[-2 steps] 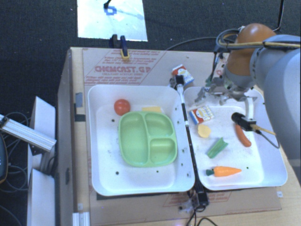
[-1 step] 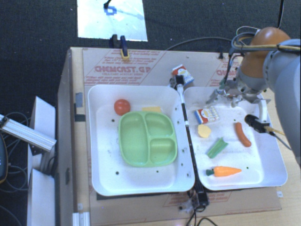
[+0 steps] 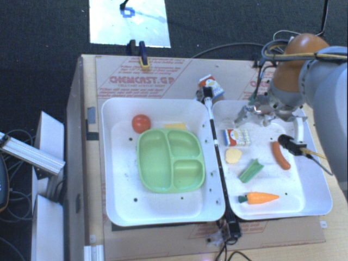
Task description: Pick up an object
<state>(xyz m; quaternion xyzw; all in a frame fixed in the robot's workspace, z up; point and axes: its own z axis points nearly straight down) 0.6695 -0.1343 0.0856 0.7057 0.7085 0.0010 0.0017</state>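
Gripper [image 3: 254, 113] hangs over the right bin's [image 3: 321, 200] back edge, fingers spread with nothing between them, probably lining up on the small carton [image 3: 237, 137] just below.

The scene is viewed from one fixed camera set high above the brown board-topped bench [image 3: 163, 72], angled down at moderate distance; both shallow white plastic bins [image 3: 122, 211] are taken in (dark floor beyond).
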